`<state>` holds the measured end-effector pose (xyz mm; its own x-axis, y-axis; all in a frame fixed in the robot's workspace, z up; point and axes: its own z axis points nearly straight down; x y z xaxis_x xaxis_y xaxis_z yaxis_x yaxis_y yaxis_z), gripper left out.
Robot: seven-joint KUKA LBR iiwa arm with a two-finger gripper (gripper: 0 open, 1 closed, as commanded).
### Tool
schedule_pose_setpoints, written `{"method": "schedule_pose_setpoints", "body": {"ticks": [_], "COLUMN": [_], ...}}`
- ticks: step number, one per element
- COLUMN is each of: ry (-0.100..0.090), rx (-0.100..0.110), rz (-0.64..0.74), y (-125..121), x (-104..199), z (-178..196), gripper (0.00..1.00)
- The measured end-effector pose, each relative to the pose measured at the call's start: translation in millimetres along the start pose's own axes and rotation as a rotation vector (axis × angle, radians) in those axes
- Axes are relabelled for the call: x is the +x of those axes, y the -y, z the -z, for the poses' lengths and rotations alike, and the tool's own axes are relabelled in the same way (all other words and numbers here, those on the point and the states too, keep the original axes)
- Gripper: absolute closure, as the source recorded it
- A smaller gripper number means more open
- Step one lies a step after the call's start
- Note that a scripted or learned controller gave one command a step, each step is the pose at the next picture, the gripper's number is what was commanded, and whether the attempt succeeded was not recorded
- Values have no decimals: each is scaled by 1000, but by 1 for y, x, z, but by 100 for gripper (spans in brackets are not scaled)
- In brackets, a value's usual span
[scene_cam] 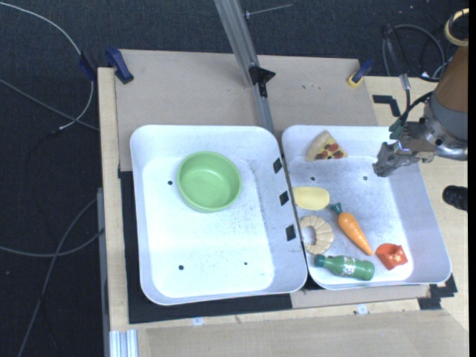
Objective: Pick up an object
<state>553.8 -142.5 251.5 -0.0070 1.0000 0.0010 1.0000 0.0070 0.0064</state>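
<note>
- Up over the right bin (435, 233), near its top right corner, hangs the gripper (384, 163); I cannot tell if its jaws are apart or together.
- Nothing is in them.
- Below lie a pizza slice (326, 147), a yellow lemon (310, 197), a carrot (353, 231), a ring cookie (317, 233), a green bottle (345, 267) and a red piece (392, 255).
- Over in the left bin (208, 266) sits a green bowl (210, 181).

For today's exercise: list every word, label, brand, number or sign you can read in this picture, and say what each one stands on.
No text can be read anywhere.
Green bottle: a pale band round its middle that may be a label, too small and blurred to read.
Pizza slice, carrot, green bowl, white bins: no print visible.
</note>
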Motion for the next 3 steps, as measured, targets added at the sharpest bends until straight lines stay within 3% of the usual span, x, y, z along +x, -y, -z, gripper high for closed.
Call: {"method": "schedule_pose_setpoints", "body": {"ticks": [3], "ry": [0], "rx": [3], "rz": [-2], "y": [-72], "x": [151], "z": [6], "gripper": [100]}}
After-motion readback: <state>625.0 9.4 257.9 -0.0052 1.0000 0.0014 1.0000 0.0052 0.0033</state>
